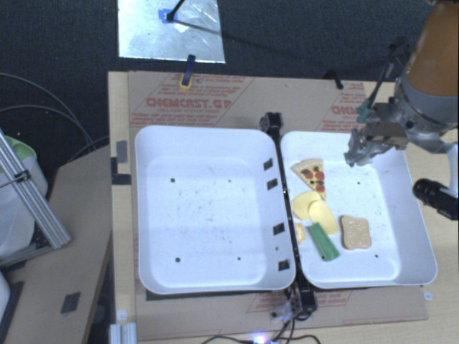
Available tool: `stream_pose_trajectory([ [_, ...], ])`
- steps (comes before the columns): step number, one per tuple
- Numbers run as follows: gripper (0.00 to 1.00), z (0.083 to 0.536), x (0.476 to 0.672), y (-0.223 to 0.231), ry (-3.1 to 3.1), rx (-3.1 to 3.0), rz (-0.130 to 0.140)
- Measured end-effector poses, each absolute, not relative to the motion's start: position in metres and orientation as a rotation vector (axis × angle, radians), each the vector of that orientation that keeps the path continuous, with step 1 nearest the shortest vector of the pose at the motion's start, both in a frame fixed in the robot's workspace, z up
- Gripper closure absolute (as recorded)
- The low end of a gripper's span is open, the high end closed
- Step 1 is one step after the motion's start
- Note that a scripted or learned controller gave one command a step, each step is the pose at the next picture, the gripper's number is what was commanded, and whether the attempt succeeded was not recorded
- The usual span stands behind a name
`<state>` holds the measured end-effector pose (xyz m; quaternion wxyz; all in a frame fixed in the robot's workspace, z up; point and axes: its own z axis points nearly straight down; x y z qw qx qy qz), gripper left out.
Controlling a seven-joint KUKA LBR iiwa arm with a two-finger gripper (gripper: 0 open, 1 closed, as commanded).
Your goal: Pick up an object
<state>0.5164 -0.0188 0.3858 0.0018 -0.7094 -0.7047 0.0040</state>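
Listing contents from the near edge of the desk to the far edge:

Desk point(215, 92): brown board with red print, carrying two shallow white bins side by side.

Green stick point(323, 241): nearest item in the right bin point(412, 264), lying at a slant near the bin's middle, just beside the yellow pieces.

Bread slice point(355, 232): tan, flat on the right bin's floor, just right of the green stick, apart from it.

Yellow pieces point(314, 210): pale rounds and a wedge, overlapping one another, near the divider between the bins; the green stick's upper end touches them.

Pizza slice point(312, 174): flat on the floor of the right bin, beyond the yellow pieces and close to them, its point toward the near side.

Left bin point(208, 206): white floor with small dark specks.

Arm point(434, 56): enters from the upper right, orange band above a grey wrist, angled down and leftward over the far right corner of the right bin.

Claw point(356, 158): tip low over the far part of the right bin, above bare white floor. How far it is open cannot be told; nothing shows in its grip.

Relation to objects: pizza slice lies near, to the left and slightly nearer than the claw, not touching; bread slice, green stick and yellow pieces lie well apart, toward the near side.

Foil sheet point(171, 20): silvery square on the dark floor beyond the desk.
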Motion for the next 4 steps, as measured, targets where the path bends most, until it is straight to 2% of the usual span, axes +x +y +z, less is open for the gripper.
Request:
stream_pose_trajectory([
  [1,1.00,0.263,0.602,0.008,-2.223,-2.211,0.010],
  [2,1.00,0.203,0.547,-0.009,-2.215,-2.219,0.010],
  [3,1.00,0.309,0.524,0.018,-2.234,-2.220,-0.017],
  [4,1.00,0.346,0.542,0.049,-2.232,-2.216,-0.010],
])
